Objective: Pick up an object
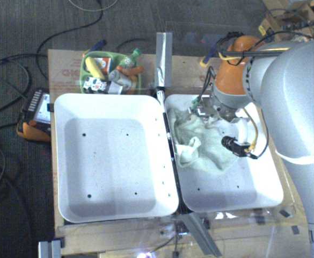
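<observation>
Pressing, seemingly, gripper (199, 112) into cloth (199, 147)

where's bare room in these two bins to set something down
The left bin offers bare white floor from wall to wall. In the right bin, the free patch is the near strip of floor below the pale cloth. Its far half is crowded: the crumpled cloth spreads there with the gripper low over it. The green basket beyond the bins is packed.

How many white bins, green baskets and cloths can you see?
White bins: 2, the left bin and the right bin
Green baskets: 1, the green basket behind the left bin
Pale cloths: 1, the crumpled cloth in the right bin
Total: 4
</observation>
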